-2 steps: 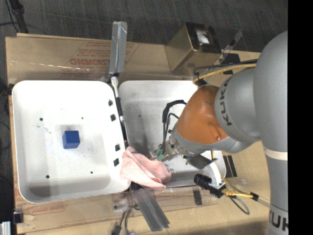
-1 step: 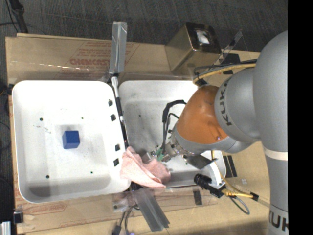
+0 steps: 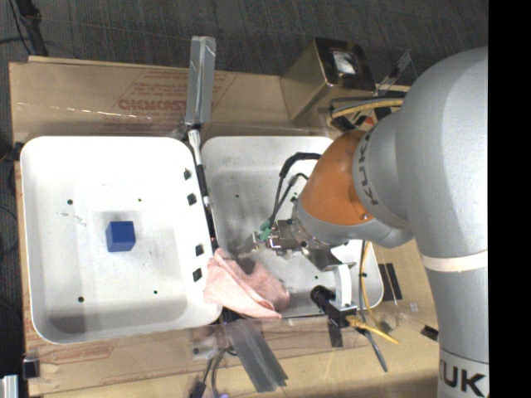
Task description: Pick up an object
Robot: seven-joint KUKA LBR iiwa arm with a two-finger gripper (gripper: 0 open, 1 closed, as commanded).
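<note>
Pink cloth (image 3: pixel 246 286) lies crumpled in the right bin (image 3: pixel 241 164), at its near left corner, with one edge up on the wall between the two bins. The gripper (image 3: pixel 249 254) is low in the right bin, just above the cloth's top edge. It looks very close to the cloth, maybe touching it. The fingers are too small and dark to make out, so I cannot tell if they are open or shut, or if they have any cloth. The big grey arm (image 3: pixel 440 164) with its orange band (image 3: pixel 332 191) comes in from the right and hides much of that bin. A blue block (image 3: pixel 121 235) sits alone in the left bin (image 3: pixel 50 164), well apart from the gripper.
</note>
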